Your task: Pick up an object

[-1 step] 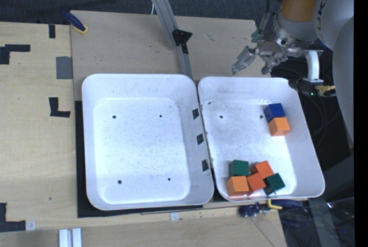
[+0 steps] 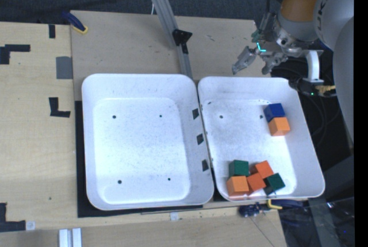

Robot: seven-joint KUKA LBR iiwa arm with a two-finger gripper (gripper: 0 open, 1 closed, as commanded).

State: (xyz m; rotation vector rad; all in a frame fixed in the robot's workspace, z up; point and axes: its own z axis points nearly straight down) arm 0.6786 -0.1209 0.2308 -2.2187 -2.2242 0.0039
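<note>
The bench (image 2: pixel 132 45) is a pale wooden surface with dark tape marks at its 9 o'clock side, bearing two shallow white bins on a black mat. A grey metal strut (image 2: pixel 164 7) runs from 12 o'clock down to the seam between the bins.

In the camera view, we note the left bin (image 2: pixel 92 142) with only specks and a few dark dots on its floor. The right bin (image 2: pixel 299 142) holds all candidate objects. A blue cube (image 2: pixel 274 110) touches an orange cube (image 2: pixel 279 126) at the bin's 2 o'clock. At 6 o'clock a cluster lies packed against the wall: a green cube (image 2: pixel 238 168), an orange block (image 2: pixel 237 185), two further orange cubes and a dark green cube (image 2: pixel 275 182).

The gripper (image 2: pixel 257 62) hangs above the bench just beyond the right bin's 12 o'clock rim, its fingers spread apart with nothing between them. We judge this a pre-grasp pose; the blue and orange pair is nearest and less crowded than the cluster.
</note>
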